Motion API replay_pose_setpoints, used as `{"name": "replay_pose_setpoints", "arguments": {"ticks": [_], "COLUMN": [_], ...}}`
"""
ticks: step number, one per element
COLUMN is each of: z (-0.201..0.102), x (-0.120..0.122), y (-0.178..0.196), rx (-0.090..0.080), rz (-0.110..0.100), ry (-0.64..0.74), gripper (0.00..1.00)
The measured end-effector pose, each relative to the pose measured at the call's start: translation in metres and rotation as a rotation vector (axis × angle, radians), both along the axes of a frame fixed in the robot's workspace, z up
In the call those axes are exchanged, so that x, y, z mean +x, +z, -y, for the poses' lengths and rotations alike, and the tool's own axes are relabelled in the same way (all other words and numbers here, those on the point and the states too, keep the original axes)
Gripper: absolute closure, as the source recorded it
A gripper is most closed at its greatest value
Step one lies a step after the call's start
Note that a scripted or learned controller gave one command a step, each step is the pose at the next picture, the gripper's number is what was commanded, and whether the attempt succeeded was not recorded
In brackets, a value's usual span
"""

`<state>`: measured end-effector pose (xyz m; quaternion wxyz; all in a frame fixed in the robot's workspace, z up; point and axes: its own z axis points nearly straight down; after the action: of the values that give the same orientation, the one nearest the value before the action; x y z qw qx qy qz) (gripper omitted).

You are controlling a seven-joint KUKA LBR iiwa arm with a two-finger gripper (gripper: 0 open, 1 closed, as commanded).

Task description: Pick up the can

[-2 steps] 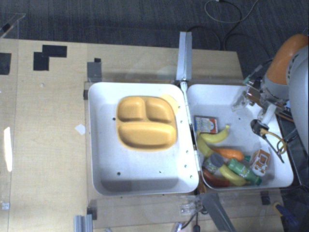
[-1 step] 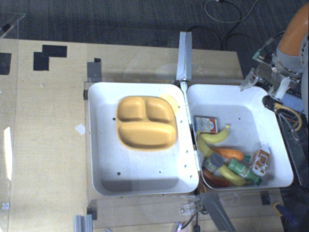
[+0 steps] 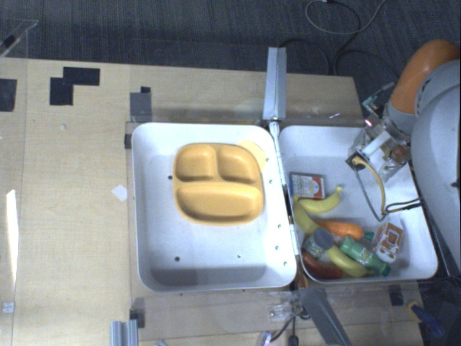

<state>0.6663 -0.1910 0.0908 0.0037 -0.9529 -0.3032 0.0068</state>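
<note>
the can (image 3: pixel 319 241), apparently the small grey cylinder wedged among bananas low in the right bin (image 3: pixel 418 265), is likely rigid, light, slippery; grasp across its sides; gripper (image 3: pixel 371 153) state cannot be told.

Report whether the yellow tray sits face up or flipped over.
Flipped over: the yellow tray shows three bulging compartment backs, lying in the left bin.

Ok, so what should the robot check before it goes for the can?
1. Can found: cannot tell. A grey thing low in the pile may be it.
2. Way down to it free: not ok. A banana, a carrot and a green bottle crowd around it.
3. Hand over the right bin: ok, but at the far side, away from the pile.
4. Yellow tray out of the way: ok, it lies in the left bin.
</note>
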Motion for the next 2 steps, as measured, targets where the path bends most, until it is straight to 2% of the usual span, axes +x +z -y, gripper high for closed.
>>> {"name": "replay_pose_setpoints", "arguments": {"ticks": [1, 2], "z": [0.013, 0.014], "x": [-0.002, -0.031], "y": [0.008, -0.006], "rx": [-0.004, -0.005], "rz": [0.014, 0.02], "ry": [-0.273, -0.355], "gripper": [0.0, 0.0]}}
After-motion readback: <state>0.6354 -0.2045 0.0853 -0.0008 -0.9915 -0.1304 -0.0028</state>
